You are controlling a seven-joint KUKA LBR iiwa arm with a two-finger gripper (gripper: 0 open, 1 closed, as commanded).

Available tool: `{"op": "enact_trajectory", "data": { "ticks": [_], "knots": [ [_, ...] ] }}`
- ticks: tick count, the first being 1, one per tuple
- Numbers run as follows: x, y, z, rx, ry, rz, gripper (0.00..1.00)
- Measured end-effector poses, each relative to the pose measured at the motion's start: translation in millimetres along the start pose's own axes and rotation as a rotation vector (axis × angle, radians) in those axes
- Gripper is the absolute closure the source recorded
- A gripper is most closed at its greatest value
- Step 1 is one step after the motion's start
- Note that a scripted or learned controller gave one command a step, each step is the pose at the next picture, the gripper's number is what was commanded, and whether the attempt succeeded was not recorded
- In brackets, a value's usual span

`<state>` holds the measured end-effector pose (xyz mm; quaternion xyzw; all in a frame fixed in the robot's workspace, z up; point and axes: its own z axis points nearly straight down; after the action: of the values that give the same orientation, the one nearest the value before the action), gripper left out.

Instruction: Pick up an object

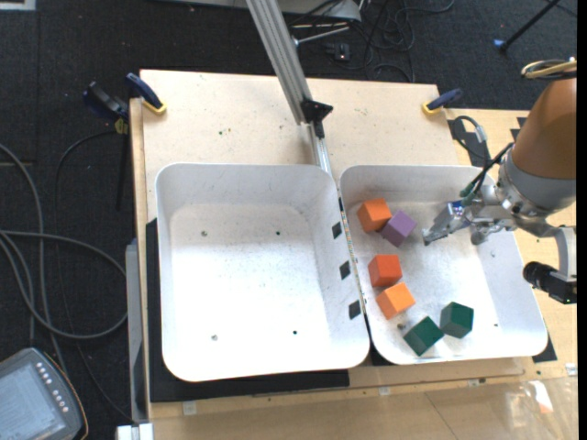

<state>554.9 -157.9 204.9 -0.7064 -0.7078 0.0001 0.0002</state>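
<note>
We saw a pale speckled bench on a dark carpet. Left of the claw, black cables trailed across the floor. Beyond it, a metal strut slanted upward, and blue clamps gripped the bench corners.

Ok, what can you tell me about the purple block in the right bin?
The purple block is a small matte cube, turned at an angle to the bin walls, resting on the floor of the right bin in its upper left part. Its upper-left side sits against an orange block. The hand is just to its right, apart from it.
</note>
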Motion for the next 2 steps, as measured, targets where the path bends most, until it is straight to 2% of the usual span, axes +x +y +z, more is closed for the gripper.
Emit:
{"op": "enact_trajectory", "data": {
  "ticks": [1,2],
  "knots": [
    [0,0,0,-0.001,0.000,0.002,0.00],
    [-5,-7,61,0.006,0.001,0.003,0.00]
  ]
}}
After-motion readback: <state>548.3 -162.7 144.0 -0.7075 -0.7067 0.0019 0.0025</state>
